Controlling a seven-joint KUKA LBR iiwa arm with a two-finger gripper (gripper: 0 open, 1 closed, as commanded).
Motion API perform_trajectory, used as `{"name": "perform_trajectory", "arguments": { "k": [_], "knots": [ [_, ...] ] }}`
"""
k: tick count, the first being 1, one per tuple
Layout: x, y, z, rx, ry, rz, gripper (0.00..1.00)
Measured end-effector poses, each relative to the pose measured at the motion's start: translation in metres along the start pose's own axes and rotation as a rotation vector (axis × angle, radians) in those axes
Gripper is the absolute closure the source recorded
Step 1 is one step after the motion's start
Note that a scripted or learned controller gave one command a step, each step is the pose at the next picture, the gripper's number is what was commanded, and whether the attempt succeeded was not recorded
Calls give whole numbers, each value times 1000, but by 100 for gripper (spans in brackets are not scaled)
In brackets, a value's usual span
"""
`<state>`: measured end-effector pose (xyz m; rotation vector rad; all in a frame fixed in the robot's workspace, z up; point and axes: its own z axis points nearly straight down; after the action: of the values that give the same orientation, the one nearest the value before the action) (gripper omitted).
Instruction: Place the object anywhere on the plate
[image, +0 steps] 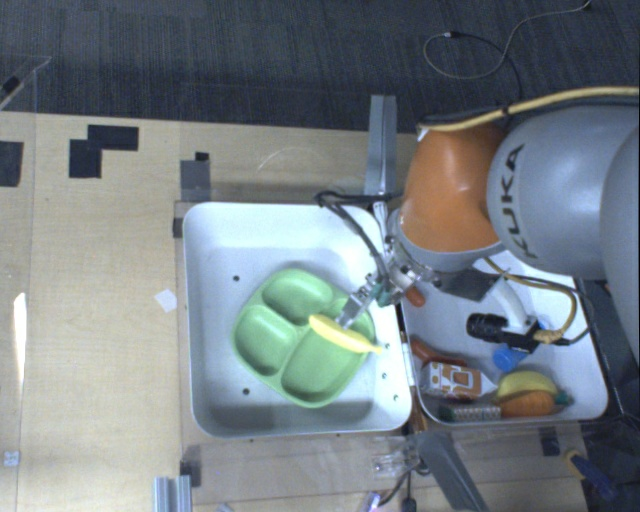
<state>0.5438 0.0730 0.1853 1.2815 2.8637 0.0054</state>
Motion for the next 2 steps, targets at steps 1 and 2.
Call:
{"name": "perform_trajectory", "arguments": {
  "k": [1, 2],
  "knots": [
    [0, 0, 0, 0, 0, 0, 0],
    [0, 0, 0, 0, 0, 0, 0]
  ]
}}
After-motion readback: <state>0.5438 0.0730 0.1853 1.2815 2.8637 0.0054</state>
